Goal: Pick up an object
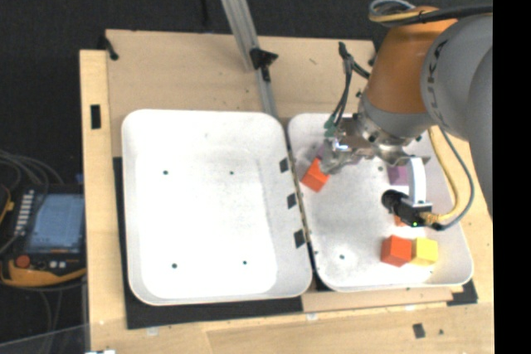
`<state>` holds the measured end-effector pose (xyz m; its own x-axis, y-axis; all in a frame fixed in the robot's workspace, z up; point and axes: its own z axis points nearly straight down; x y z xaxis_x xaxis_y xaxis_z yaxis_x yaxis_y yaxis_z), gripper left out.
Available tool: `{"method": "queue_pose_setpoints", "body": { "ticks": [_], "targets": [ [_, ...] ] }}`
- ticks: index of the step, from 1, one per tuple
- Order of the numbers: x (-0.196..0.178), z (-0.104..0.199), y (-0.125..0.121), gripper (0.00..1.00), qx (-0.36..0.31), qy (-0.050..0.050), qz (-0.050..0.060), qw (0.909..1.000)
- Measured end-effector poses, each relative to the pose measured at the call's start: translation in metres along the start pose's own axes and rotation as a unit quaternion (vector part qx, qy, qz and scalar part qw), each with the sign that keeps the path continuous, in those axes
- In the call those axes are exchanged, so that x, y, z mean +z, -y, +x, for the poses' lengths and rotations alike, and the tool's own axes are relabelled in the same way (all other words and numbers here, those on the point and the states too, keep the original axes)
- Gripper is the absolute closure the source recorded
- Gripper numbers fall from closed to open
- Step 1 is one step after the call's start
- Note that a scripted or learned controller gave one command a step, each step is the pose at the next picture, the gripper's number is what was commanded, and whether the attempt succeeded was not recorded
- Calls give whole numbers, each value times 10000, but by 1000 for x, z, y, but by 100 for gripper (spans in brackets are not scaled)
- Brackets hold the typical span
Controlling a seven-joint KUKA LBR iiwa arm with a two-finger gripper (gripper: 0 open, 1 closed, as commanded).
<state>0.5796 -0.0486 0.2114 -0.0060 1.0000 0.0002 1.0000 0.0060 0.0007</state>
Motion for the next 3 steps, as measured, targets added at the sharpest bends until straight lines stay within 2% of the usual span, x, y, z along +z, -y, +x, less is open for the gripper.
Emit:
{"method": "queue_pose_setpoints", "body": {
  "ticks": [1, 2, 3],
  "targets": [
    [5, 51, -4, 100, -3, -3, 6, 10000],
    [-9, 95, -7, 100, -7, -9, -5, 10000],
    [-7, 146, 1, 100, -10, -8, 4, 10000]
  ]
}}
